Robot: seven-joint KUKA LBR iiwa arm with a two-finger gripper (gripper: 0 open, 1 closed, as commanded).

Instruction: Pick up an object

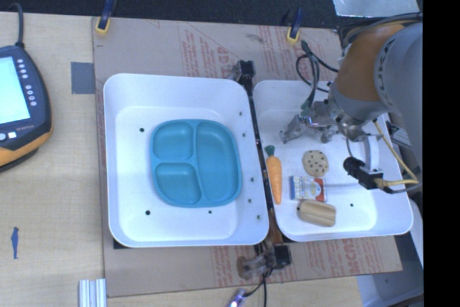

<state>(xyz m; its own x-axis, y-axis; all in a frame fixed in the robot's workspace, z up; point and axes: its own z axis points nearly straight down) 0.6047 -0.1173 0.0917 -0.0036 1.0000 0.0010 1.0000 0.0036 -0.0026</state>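
Gripper (pixel 302 127) blurred, cannot tell its state. Right bin (pixel 392 216): carrot (pixel 274 180), cookie (pixel 315 162), packet (pixel 307 188), wooden block (pixel 317 213). Left bin (pixel 129 219): blue tray (pixel 195 162).

In the right bin (pixel 402 223), the carrot (pixel 274 180), cookie (pixel 315 162), small packet (pixel 308 188) and wooden block (pixel 317 213) crowd the floor from 6 to 9 o'clock, with narrow gaps between them. The tool (pixel 305 124) and arm (pixel 377 75) fill the side from 12 to 3 o'clock. The left bin (pixel 118 154) has open floor all round the blue divided plate (pixel 195 162).
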